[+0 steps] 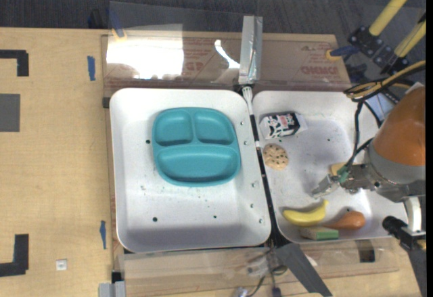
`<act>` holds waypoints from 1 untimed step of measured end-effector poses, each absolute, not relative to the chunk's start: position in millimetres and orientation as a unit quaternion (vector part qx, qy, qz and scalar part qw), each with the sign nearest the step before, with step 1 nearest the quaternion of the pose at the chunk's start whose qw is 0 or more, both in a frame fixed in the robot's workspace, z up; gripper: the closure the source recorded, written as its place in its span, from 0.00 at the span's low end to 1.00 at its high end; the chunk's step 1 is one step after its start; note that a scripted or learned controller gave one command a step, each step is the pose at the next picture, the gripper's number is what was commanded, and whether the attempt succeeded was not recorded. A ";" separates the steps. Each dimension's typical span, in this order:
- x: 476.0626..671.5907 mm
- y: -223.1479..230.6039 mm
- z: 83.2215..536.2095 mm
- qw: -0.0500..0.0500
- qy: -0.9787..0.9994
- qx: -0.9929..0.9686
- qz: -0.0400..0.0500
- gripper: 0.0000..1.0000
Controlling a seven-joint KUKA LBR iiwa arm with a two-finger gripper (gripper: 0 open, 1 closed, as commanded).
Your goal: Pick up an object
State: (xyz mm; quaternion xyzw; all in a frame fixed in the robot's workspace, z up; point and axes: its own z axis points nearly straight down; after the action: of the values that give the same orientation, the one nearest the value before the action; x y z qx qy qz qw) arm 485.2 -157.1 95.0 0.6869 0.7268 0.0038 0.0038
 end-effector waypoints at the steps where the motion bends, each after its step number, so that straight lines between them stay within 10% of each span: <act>1: 495.4 -197.0 196.1 0.001 0.809 0.587 0.000 0.00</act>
State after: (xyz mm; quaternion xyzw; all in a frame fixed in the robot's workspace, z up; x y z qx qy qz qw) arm 495.4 -197.0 196.1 0.5871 0.8095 0.0000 0.0009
